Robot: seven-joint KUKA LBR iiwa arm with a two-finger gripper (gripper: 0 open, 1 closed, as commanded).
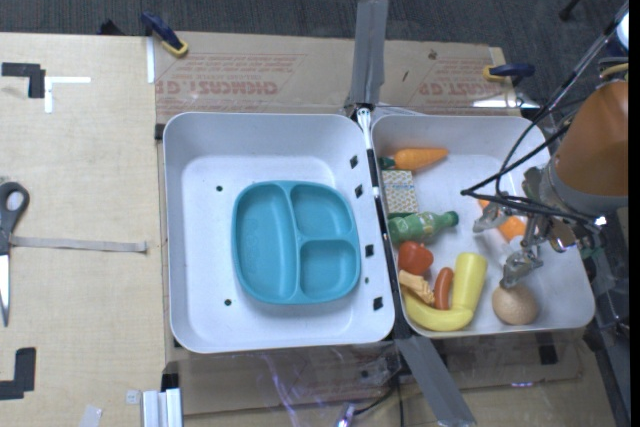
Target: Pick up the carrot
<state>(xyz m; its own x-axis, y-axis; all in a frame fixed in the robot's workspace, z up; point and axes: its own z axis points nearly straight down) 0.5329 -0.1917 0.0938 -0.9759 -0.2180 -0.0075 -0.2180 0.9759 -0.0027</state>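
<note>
Low in the frame, the yellow banana (438, 316) lies in the right bin (575, 315), where the pincer (512, 267), its opening impossible to judge, hovers right of centre, so reaching the carrot (420, 158) upper-left seemingly remains ahead.
</note>
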